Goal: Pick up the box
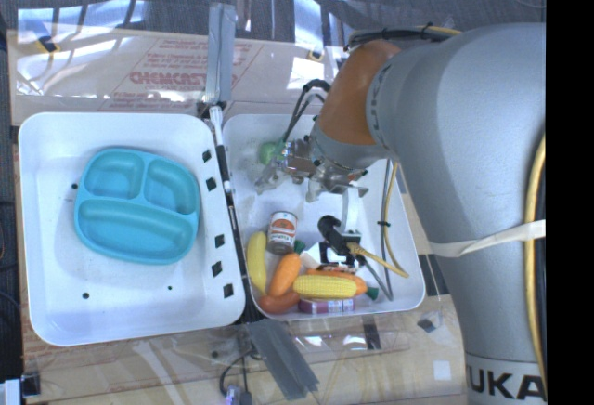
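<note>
In the right bin (243, 141), upper centre of frame, the gripper (299, 169) hangs low; can't tell its grip state. Box (326, 306) lies at the bin's lower edge under corn (325, 284), beside carrot (282, 274), can (281, 232). Blue tray (137, 205) in left bin (46, 301).

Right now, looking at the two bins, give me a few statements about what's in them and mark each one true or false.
1. The blue divided plate lies in the left bin. True.
2. The corn cob lies on the blue divided plate. False: it lies in the right bin, near the front wall.
3. The small can stands in the right bin. True.
4. The carrot lies outside both bins. False: it lies in the right bin beside the banana.
5. The arm reaches over the left bin. False: it is over the right bin.
</note>
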Controlling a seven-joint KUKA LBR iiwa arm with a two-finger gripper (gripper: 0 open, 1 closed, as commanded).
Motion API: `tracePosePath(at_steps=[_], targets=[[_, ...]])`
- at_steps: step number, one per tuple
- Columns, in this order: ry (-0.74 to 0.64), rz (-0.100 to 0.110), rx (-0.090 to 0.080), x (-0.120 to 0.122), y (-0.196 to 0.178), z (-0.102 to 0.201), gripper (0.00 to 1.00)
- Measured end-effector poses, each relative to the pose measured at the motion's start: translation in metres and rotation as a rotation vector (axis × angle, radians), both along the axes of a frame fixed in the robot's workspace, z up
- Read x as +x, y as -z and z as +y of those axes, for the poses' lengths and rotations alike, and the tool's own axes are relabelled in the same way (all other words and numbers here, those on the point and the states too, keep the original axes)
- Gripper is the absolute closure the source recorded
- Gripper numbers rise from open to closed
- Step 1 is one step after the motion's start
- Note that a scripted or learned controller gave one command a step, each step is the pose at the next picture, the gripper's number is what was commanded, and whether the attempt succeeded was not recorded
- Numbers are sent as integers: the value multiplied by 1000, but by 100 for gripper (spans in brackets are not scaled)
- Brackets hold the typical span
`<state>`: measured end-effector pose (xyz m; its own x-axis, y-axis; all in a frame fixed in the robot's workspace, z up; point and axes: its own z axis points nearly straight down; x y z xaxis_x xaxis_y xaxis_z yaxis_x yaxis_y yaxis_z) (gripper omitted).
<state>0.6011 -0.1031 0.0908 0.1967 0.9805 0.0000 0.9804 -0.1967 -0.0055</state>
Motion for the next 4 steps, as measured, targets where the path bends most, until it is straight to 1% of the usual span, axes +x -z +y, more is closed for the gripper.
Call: tracePosePath(at_steps=[1, 2, 3, 4], targets=[[125, -2, -1, 6, -23, -1, 0], [354, -3, -2, 53, -88, -9, 0], [459, 3, -1, 26, 0, 0, 0], [452, 7, 0, 26, -10, 1, 100]])
